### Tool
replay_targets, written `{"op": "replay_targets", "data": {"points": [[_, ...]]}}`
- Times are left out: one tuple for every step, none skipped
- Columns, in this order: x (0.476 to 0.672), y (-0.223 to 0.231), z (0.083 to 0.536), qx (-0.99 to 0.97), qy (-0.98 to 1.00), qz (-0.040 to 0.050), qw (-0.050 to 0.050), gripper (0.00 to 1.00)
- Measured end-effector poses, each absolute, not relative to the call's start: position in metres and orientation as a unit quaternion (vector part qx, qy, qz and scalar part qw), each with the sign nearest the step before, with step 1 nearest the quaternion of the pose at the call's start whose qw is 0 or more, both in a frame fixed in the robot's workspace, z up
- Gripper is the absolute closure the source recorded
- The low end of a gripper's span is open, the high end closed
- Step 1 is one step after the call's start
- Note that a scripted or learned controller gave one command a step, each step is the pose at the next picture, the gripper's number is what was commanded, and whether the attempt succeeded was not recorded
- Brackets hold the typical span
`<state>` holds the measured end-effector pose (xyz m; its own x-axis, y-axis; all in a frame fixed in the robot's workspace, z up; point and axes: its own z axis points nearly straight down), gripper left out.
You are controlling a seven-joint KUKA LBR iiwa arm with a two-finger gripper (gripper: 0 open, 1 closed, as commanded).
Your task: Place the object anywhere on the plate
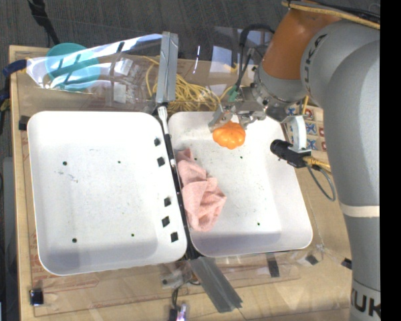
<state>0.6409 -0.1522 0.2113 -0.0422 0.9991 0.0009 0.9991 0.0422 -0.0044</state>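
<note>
A small orange object (228, 136), rounded like a little pumpkin, is at the back of the right bin (281, 206). My gripper (236, 119) comes down on it from the arm at the upper right. Its fingers close on the top of the orange object, which sits between them. A crumpled pink cloth (199, 192) lies along the right bin's left side, apart from the gripper. A teal plate-like dish (68, 64) lies beyond the left bin under clear plastic sheeting.
The left bin (93, 192) stands beside the right one, with a black-clipped divider (168, 186) between them. Yellow cable coils (187, 92) and a metal bar (166, 65) lie behind the bins. The grey arm (347, 112) takes up the right side.
</note>
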Motion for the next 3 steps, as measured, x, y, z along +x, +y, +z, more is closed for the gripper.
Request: {"op": "replay_targets", "data": {"points": [[0.651, -0.098, 0.304, -0.759, -0.651, 0.0011, 0.001, 1.00], [0.653, -0.041, 0.334, -0.823, -0.568, 0.0017, 0.001, 1.00], [0.656, 0.038, 0.318, -0.833, -0.553, 0.0033, 0.002, 1.00]]}}
